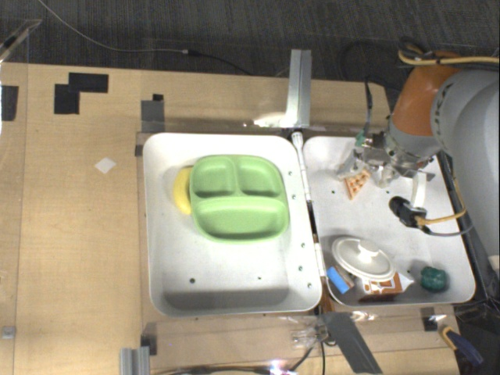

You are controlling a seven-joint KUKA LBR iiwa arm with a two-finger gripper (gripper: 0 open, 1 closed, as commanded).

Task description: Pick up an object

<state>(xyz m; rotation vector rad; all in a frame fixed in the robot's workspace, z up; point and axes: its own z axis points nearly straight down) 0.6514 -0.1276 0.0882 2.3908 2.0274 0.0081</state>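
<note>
Wood bench [70,233] with dark carpet behind, two white bins side by side. Left bin [226,283] has a green divided plate [237,196] sitting partly over a yellow thing [181,191], probably a banana. Right bin [449,287] holds the likely targets: small orange waffle-patterned piece [356,183] near the top, white lidded dish [362,259] at the bottom with a blue item [338,280] and a brown-and-white packet [383,287] touching it, dark green lump [433,278] in the bottom-right corner. Gripper [380,164] is low over the top of the right bin, just beside the orange piece; can't tell how wide the pincer is, wrist hardware hides it, and nothing visibly held. Risks as I read it: orange piece looks flat and thin, so the tips could slide over it or nudge it toward the bin divider [306,201] instead of grabbing. It also looks offset left of the gripper, so a straight drop may close on nothing. Loose cable [426,223] under the wrist could drag across the bin floor.
</note>
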